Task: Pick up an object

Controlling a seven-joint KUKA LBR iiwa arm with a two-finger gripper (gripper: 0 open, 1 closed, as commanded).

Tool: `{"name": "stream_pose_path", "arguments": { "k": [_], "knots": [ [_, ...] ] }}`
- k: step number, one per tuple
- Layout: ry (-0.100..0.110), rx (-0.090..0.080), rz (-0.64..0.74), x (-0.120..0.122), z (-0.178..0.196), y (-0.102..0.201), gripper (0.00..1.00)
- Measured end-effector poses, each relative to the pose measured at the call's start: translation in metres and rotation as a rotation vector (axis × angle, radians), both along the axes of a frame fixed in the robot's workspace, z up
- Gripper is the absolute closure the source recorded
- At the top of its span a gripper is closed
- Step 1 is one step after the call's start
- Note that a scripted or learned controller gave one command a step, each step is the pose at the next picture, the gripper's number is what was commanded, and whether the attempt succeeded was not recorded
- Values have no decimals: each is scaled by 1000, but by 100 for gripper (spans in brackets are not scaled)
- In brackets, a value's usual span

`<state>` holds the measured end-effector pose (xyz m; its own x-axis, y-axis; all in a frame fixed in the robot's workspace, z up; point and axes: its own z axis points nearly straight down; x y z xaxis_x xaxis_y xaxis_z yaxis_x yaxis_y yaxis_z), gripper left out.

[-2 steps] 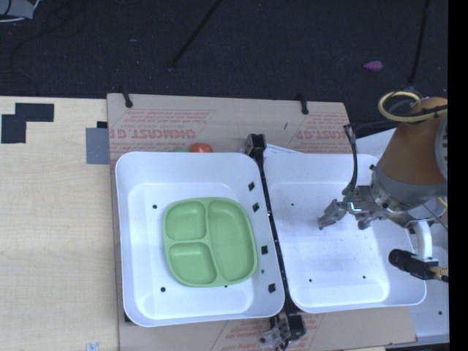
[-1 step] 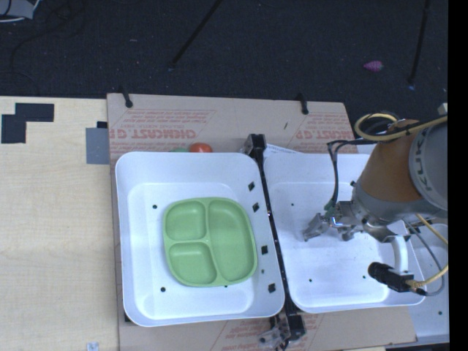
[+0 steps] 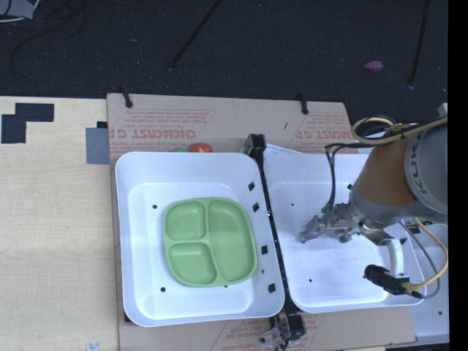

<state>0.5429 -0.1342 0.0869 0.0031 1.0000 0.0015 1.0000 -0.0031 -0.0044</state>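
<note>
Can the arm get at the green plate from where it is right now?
Probably yes. The green divided plate lies flat in the left bin, uncovered. The gripper sits low in the right bin, so it must lift over the black divider.

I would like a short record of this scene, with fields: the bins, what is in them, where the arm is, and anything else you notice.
left bin: holds a green divided plate with three compartments, lying flat near the middle
right bin: the arm reaches into it from the right
end effector: low over the right bin's floor, in its upper middle part; nothing visible between its fingers
orange object: small and round, behind the left bin's far rim, outside the bin
bench surface: brown cardboard under both bins
</note>
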Motion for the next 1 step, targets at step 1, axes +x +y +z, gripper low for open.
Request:
{"name": "stream_pose_path", "arguments": {
  "k": [1],
  "knots": [
    [-1, 0, -5, 0, 12, -1, 100]
  ]
}}
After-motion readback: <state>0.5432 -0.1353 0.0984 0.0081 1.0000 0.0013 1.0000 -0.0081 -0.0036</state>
